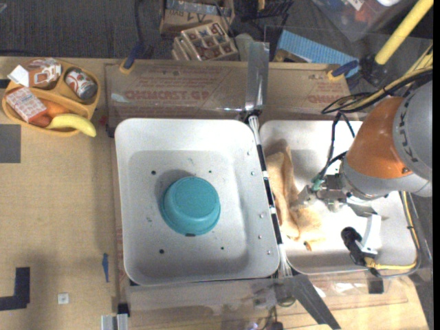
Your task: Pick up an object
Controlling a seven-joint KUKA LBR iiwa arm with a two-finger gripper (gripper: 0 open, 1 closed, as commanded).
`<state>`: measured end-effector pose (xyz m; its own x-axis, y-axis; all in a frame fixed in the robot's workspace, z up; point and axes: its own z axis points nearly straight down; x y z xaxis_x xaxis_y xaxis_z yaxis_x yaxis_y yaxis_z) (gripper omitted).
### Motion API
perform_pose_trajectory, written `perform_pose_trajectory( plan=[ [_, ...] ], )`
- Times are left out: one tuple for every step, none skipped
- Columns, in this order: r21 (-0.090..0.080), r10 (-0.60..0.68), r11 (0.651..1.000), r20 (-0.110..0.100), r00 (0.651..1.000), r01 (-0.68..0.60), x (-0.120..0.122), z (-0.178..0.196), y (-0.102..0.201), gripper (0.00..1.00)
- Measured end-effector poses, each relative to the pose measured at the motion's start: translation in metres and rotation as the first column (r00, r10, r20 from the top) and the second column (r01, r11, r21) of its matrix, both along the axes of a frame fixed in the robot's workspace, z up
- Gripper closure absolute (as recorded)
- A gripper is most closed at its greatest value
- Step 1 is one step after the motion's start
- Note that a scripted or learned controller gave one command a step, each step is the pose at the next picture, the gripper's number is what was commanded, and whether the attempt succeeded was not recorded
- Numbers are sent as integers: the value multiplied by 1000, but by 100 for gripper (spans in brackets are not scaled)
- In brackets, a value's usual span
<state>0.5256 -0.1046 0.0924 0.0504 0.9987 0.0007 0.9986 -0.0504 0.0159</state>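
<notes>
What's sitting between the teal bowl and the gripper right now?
In the camera view, the divider where the two bins meet and a tan cloth-like object against the right bin's left wall lie between the teal bowl and the gripper.

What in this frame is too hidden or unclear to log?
- Gripper: open or shut unclear, wrist bulk blocks it.
- Cloth: whether it is grasped; the gripper overlaps its edge.
- Right bin: far side covered by the arm.
- Snack labels: too small.

Even overhead light, bright white bins [137, 150], soft shadows, slightly grainy, mild blur
</notes>
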Motion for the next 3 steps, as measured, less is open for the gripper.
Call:
perform_pose_trajectory(
  plan=[
    [-7, 236, 972, 0, 972, -236, 50, 1, -1, 0],
    [-9, 327, 945, 4, 945, -327, 2, 1, 6, 0],
    [-6, 322, 947, 8, 947, -322, 3, 12, 5, 100]
  ],
)
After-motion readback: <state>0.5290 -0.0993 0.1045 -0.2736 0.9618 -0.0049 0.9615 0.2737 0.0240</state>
